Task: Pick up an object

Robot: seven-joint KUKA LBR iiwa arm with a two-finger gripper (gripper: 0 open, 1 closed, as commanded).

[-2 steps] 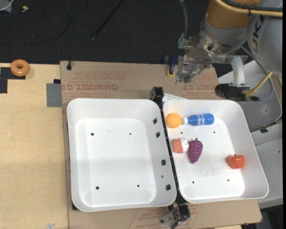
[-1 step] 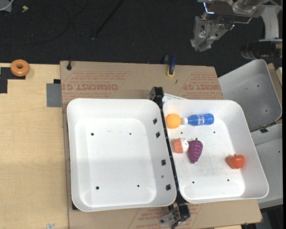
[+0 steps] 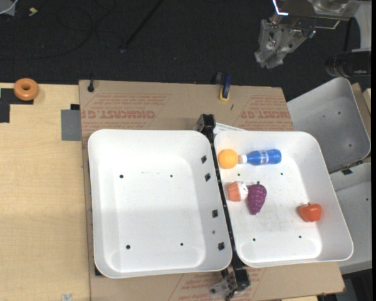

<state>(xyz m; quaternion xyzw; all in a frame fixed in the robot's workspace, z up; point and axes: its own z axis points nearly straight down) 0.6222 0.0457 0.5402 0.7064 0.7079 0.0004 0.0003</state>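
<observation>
**A:** Dark floor behind the tabletop (image 3: 31,168) is where your hand (image 3: 274,54) hangs right now, high at the top right and well clear of both bins. I cannot tell from up here whether it is apart or together.

**B:** So nothing is in it?

**A:** Nothing you can see. Everything you might pick lies below it in the right bin (image 3: 329,231): an orange ball (image 3: 227,158) touching the cap end of a blue bottle (image 3: 261,157), then a small orange-and-white piece (image 3: 237,191) pressed against a purple grape bunch (image 3: 256,197), and a red fruit (image 3: 309,212) on its own, well apart from the rest. The left bin (image 3: 106,249) gives you no target.

**B:** What could spoil the try?

**A:** Crowding, I'd judge. Come down on the ball and you may nudge the bottle and roll both away. The grape bunch and its neighbour sit near the divider (image 3: 213,187) between the bins, so a slightly off descent could strike that edge. The lone red fruit looks like your safest choice, though its round shape may slip.
</observation>
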